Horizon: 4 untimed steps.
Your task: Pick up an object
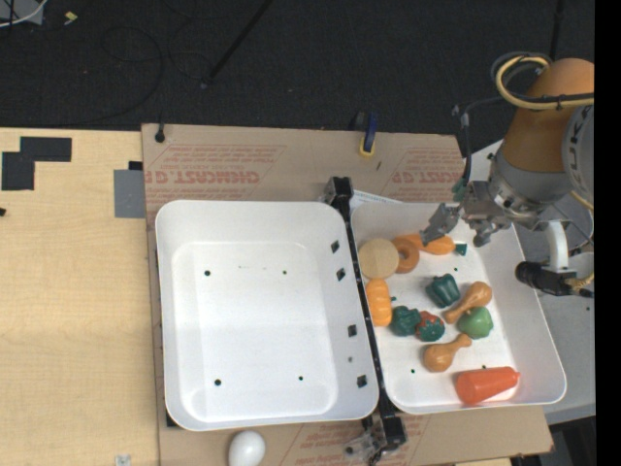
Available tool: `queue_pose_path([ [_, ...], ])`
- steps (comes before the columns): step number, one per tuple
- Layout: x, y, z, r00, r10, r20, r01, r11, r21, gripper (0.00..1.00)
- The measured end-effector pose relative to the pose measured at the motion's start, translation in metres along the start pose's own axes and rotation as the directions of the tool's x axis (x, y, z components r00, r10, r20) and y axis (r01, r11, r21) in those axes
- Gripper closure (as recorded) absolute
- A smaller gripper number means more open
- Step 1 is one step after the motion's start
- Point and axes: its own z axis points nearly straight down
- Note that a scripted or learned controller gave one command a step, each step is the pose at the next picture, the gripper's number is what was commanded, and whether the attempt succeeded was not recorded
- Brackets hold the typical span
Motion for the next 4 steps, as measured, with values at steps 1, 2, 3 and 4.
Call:
queue_pose_path([
  [1,-0.042,0.014,0.106,1.0,0.002,0.001,-0.002,1.0,0.004,0.0],
  [2,-0.043,-0.071,0.1,1.0,0.003,-0.002,-0.003,1.0,0.006,0.0],
  [3,-0.039,-0.048,0.1,1.0,0.001,0.0,-0.001,1.0,-0.002,0.0],
  [4,-0.041,-0.049,0.09,1.0,0.005,0.0,-0.005,1.0,0.001,1.0],
])
